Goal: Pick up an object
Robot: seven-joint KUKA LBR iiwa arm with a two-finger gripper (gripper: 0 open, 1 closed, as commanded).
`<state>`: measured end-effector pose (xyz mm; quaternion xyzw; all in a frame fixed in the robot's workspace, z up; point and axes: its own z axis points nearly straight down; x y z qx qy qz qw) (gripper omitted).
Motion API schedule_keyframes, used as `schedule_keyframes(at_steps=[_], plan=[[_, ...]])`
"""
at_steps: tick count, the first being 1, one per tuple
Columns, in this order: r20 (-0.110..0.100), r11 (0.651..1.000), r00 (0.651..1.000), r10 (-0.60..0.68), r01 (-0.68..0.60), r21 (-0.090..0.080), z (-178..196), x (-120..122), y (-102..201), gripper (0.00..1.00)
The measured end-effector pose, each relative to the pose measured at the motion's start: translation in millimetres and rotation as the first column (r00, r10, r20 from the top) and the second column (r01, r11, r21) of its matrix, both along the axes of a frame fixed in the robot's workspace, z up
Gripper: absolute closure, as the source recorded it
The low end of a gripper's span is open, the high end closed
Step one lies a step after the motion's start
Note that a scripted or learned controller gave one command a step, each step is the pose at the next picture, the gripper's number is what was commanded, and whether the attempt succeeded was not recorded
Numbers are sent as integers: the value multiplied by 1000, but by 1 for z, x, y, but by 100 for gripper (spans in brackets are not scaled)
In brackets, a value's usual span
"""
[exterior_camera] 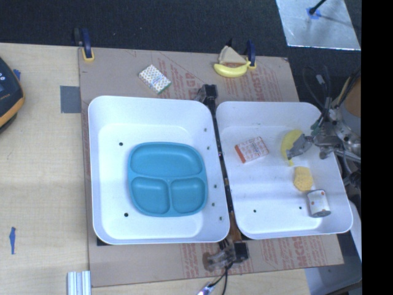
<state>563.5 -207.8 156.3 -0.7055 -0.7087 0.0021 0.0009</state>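
While the pincer (299, 149) (grip state unclear) overlaps the yellow object (290, 141), nothing looks lifted.

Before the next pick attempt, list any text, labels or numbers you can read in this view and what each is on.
Nothing reads clearly.
Cardboard sheet under the bins: faint red lettering, too blurred to read.
Red and white packet in the right bin: printed, too small to read.
Patterned packet on the cardboard: pattern, no legible words.
Small can: label illegible.

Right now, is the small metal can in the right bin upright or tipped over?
Tipped over. The can lies on its side on the right bin floor, its long side up.
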Motion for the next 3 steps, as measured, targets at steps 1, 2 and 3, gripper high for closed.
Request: schedule_keyframes(at_steps=[1, 2, 3], plan=[[1, 1000, 1000, 1, -1, 0, -65, 57, -4, 0], [2, 1000, 1000, 3, -3, 0, -54, 58, -5, 100], [3, 1000, 1000, 1, -1, 3, -23, 94, 63, 100]])
